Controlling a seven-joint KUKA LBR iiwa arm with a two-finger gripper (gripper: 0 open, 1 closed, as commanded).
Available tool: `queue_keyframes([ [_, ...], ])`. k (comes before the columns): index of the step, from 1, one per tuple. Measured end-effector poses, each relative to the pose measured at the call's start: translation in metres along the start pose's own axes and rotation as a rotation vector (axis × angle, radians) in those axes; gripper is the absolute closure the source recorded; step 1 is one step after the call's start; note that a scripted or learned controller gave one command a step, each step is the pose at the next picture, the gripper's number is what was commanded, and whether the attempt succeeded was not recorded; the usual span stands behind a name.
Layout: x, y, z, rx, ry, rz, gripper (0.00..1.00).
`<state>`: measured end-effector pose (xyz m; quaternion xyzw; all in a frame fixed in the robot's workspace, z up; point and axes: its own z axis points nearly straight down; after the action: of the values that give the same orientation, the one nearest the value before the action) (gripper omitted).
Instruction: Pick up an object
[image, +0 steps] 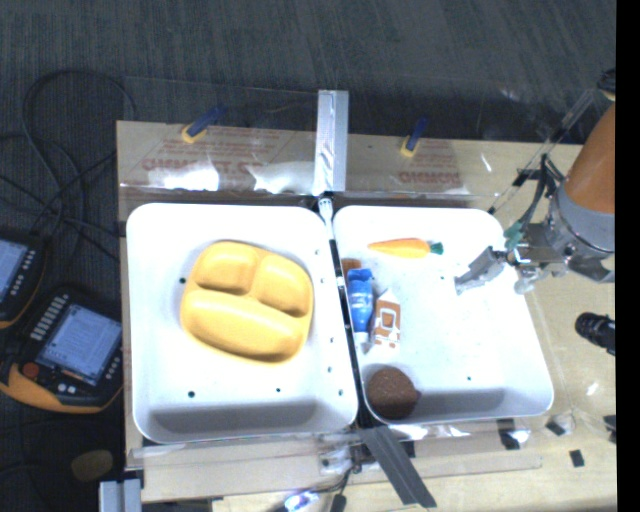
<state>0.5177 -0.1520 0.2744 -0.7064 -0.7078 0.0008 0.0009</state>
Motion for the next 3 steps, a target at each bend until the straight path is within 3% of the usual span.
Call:
queue_keyframes([
  [1, 0.041, 0.095, 0.112, 0.001, 0.0, 0.159, 0.0],
  [2, 0.042, 0.095, 0.103, 0.003, 0.002, 0.157, 1.0],
  [3, 0.067, 0.068, -0.013, -0.001, -0.002, 0.14, 1.0],
])
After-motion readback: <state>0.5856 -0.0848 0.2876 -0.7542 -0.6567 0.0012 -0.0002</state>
